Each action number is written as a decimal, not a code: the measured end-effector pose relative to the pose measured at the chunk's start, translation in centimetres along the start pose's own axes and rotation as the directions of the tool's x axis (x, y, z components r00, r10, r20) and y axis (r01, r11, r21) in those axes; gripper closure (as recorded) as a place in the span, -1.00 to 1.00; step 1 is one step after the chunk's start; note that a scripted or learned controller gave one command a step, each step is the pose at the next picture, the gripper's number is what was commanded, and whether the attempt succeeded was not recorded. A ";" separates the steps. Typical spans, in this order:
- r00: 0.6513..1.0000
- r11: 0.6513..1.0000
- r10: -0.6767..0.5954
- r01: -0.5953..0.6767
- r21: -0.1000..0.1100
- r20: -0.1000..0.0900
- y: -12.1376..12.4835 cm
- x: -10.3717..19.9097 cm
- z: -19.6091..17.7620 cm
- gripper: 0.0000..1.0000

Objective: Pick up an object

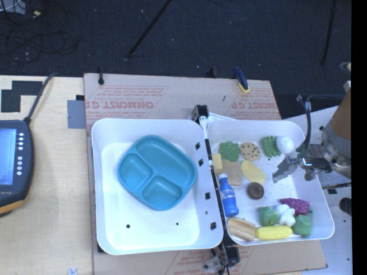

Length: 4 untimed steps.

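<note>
Camera view: gripper [285, 169] over right bin [321, 234], fingers apart, nothing held; best lowered straight onto 1 isolated item, e.g. chocolate donut [255, 191].

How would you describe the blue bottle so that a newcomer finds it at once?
Start at the right bin, the one crowded with toy food. Look along its left wall beside the divider: the blue bottle lies there, white cap pointing away from the hot dog below it. It is the sole blue item in that bin.

Toy foods [261, 193] scattered in right bin [321, 211], blue bottle [227, 196] lying by divider
</note>
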<state>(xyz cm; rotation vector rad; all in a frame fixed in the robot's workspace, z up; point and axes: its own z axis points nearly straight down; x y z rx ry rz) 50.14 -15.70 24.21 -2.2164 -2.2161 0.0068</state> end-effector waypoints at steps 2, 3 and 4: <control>1.000 1.000 -0.001 0.001 -0.004 0.000 4.0 0.6 15.6 -1.00; 1.000 1.000 0.003 -0.003 -0.001 -0.005 4.0 0.5 14.7 1.00; 1.000 1.000 -0.005 0.005 -0.012 0.002 6.0 4.3 3.6 1.00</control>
